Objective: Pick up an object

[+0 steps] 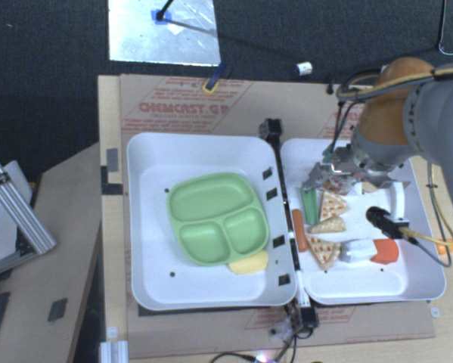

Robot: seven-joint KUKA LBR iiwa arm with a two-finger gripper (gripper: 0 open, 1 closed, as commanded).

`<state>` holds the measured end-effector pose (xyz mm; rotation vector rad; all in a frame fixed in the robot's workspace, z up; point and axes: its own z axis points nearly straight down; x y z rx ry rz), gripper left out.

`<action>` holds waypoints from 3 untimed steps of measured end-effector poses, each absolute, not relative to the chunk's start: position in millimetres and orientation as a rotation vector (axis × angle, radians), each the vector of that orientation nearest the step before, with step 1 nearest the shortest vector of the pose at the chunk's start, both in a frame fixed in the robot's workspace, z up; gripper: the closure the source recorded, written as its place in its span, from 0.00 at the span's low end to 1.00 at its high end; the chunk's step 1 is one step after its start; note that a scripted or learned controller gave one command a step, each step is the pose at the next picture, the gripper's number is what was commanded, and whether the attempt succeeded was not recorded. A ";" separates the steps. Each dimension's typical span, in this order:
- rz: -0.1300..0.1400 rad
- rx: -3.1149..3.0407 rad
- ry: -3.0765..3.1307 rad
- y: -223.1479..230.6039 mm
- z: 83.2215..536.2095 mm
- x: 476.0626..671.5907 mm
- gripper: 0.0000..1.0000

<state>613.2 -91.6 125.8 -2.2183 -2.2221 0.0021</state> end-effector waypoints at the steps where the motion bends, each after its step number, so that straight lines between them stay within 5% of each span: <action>1: -0.011 -2.230 -2.230 -93.3 105.7 617.3 0.00; 2: -0.005 -2.225 -2.225 -92.0 110.6 615.2 1.00; 3: -0.007 -2.219 -2.230 -84.7 170.1 611.4 1.00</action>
